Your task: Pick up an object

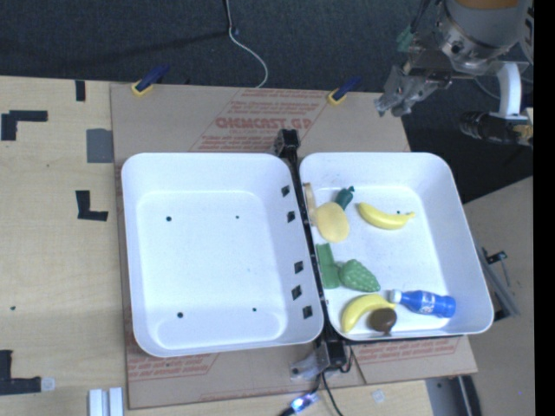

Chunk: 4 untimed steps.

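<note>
The right bin (451, 198) holds several toys. A yellow banana (384, 217) lies toward its far side, and a pale lemon-like piece with a green stem (332, 219) sits beside the divider. A green leafy piece (355, 275) rests mid-bin. Near the front lie a second banana (360, 309), a brown round piece (382, 321) and a blue bottle (428, 303). My gripper (396, 98) hangs high above the bench beyond the right bin's far edge, with nothing seen between its fingers.
The left bin (139, 232) stands beside the right one, joined by a black hinge strip (299, 241). Both rest on a cardboard sheet (251, 124). A white cable (247, 50) hangs at the back.
</note>
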{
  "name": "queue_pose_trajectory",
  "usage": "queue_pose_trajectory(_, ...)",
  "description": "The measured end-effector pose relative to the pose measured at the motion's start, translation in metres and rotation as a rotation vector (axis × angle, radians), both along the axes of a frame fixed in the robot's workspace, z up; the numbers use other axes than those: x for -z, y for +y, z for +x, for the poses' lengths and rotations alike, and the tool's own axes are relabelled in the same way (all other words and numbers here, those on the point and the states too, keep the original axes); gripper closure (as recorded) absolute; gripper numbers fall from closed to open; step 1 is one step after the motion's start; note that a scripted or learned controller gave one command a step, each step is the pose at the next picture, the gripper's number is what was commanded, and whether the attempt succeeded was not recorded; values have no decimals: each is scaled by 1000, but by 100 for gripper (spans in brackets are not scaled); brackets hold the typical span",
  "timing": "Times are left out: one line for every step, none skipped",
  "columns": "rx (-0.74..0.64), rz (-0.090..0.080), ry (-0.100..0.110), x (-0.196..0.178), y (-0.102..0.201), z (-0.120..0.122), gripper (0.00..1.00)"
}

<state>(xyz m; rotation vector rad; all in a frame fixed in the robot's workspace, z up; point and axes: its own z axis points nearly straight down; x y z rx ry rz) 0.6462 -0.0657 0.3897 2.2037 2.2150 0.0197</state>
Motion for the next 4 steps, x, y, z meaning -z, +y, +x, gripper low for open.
queue_pose_trajectory(1,1,6,-114,17,23,100)
queue_pose_trajectory(5,2,17,-148,17,10,100)
queue_pose_trajectory(9,0,21,-144,-37,17,100)
queue_pose_trajectory(9,0,21,-144,-83,22,100)
